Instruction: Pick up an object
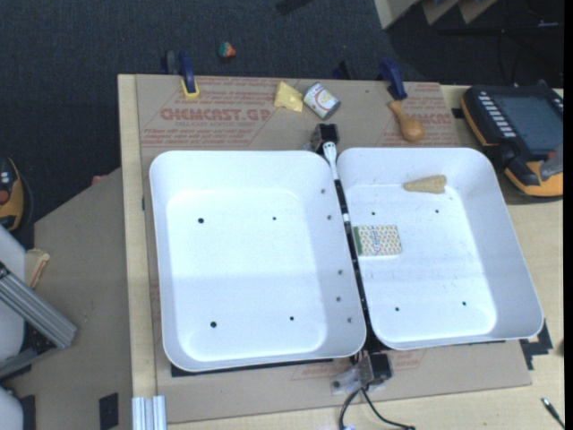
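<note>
- Camera view is giving me both bins from above: the left bin [179, 186] and the right bin [488, 267] are sitting side by side on a brown board [224, 113], with their inner rims meeting along the middle.
- Two candidate things are lying in the right bin. A tan wedge [425, 184] is resting flat on the floor near the bin's far wall.
- A patterned card [377, 240], speckled green and white, is lying flat in the same bin. It is sitting just beside the wall shared with the left bin and apart from the tan wedge.
- I am making out small dark dots on the floors of both bins; they are probably holes, but at this sharpness I am not sure.
- On the gripper, I am getting nothing to judge by, so I cannot tell whether it is open or closed.
- Beyond the bins, a yellow chunk [288, 98] and a small white box [321, 101] are lying just beside each other on the board.
- A wooden-looking knob [406, 121] is lying further right, near a blue clamp [391, 79]; a second clamp [187, 73] is gripping the board's far left edge.
- A black clip [327, 137] is sitting at the far end of the seam between the bins.
- A handheld pendant [519, 119] is resting at the bench's right edge.
</note>
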Robot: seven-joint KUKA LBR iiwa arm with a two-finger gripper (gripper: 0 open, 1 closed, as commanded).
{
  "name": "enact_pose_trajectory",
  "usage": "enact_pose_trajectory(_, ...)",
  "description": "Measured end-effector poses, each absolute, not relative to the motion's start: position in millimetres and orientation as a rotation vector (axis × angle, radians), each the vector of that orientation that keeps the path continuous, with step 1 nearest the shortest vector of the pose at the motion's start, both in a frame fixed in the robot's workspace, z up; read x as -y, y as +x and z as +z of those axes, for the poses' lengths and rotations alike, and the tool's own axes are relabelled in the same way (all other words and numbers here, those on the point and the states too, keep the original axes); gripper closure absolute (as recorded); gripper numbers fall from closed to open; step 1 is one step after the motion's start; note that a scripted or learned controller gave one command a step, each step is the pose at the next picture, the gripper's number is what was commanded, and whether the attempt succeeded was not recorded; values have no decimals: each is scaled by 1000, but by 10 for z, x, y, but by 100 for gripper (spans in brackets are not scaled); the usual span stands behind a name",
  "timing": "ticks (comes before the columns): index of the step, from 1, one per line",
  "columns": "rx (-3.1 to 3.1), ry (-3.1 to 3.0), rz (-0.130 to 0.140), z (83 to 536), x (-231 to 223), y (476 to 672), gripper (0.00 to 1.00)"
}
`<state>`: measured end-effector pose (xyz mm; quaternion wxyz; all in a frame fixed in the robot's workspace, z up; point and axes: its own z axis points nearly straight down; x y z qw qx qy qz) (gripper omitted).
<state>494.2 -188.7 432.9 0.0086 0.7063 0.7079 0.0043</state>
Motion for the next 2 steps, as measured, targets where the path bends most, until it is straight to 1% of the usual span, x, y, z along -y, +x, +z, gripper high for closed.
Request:
enact_pose_trajectory(1,-2218,2214,2,4345,1889,4957,100)
enact_pose_trajectory(2,-2220,2206,13,5418,1282,4792,100)
